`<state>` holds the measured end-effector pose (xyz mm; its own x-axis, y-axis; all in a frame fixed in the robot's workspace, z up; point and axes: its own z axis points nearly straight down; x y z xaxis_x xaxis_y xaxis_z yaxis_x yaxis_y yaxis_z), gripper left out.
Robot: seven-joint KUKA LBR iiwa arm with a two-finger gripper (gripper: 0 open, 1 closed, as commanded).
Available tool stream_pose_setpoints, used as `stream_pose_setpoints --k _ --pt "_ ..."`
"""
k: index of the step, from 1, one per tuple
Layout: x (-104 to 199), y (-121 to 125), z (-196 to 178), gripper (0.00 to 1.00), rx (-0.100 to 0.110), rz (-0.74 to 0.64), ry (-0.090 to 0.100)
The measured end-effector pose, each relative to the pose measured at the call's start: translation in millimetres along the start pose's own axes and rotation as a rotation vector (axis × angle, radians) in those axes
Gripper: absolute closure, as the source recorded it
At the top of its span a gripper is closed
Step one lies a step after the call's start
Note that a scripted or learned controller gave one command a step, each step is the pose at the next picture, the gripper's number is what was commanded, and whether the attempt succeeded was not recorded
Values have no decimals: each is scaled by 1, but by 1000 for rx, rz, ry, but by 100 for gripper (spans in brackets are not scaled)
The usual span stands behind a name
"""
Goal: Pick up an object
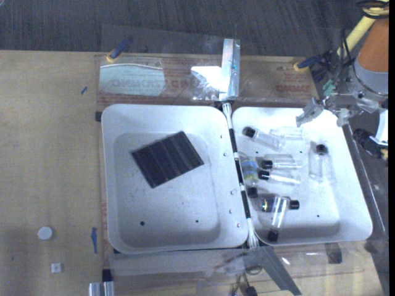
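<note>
Several small clear vials with black caps lie in the right bin (355, 221): one near its far left (259, 137), one by its right wall (318, 163), and a cluster in the middle (276, 177) and front (279, 208). A black ribbed sheet (166, 158) lies flat in the left bin (117, 227). My gripper (324, 115) hangs over the far right corner of the right bin, open, with nothing between its fingers (307, 114). It is above and behind the vials and touches none of them.
The arm's orange band (376, 42) and cables are at the top right. Behind the bins lie a clear plastic sheet (133, 79) and crumpled bag (210, 82). Blue clamps (120, 47) hold the back board. A white disc (44, 232) rests on the bench at the left.
</note>
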<state>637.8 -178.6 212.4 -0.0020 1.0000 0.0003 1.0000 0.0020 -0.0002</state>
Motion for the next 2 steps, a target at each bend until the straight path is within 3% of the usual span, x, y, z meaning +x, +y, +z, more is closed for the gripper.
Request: stream_pose_setpoints --k 1,2 --pt "9 -22 80 0 -1 -45 -1" --pt "36 -44 125 0 -5 -79 -1"
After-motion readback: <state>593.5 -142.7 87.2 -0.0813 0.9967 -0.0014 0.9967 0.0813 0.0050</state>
